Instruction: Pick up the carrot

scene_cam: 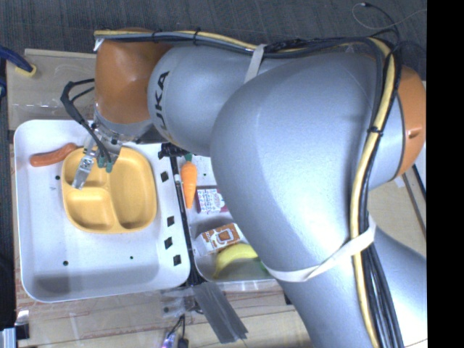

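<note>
Showing "KUKA" lettering on arm point(163, 100), carrot point(188, 182) beside small carton point(208, 200)

Black lettering "KA", the visible end of the maker's name, runs sideways on the grey arm point(290, 143) near the orange band point(127, 78). Two small printed cartons point(209, 200) lie in the right bin point(217, 278); their print is too small to read.
</note>
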Robot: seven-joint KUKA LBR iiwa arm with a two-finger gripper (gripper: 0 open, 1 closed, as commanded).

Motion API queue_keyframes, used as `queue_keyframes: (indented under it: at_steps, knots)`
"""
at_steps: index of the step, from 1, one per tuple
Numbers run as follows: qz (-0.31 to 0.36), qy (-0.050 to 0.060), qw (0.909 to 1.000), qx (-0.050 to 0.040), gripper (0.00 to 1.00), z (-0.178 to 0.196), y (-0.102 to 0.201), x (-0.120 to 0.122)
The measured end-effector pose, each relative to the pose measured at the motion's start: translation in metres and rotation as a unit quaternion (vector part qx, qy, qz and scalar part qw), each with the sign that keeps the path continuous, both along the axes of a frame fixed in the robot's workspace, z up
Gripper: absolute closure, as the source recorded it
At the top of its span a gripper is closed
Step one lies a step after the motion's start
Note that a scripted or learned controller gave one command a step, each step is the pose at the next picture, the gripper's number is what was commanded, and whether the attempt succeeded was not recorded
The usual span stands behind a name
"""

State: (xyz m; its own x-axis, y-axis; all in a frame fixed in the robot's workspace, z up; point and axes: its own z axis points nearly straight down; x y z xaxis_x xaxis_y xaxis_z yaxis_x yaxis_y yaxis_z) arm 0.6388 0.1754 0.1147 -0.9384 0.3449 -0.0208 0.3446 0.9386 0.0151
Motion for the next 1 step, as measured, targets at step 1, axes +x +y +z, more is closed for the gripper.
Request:
queue_keyframes:
  at_steps: [1]
  knots:
    - [0.002,-0.001,1.0000,-0.0003,1.00,0.0105,0.0007,0.0003]
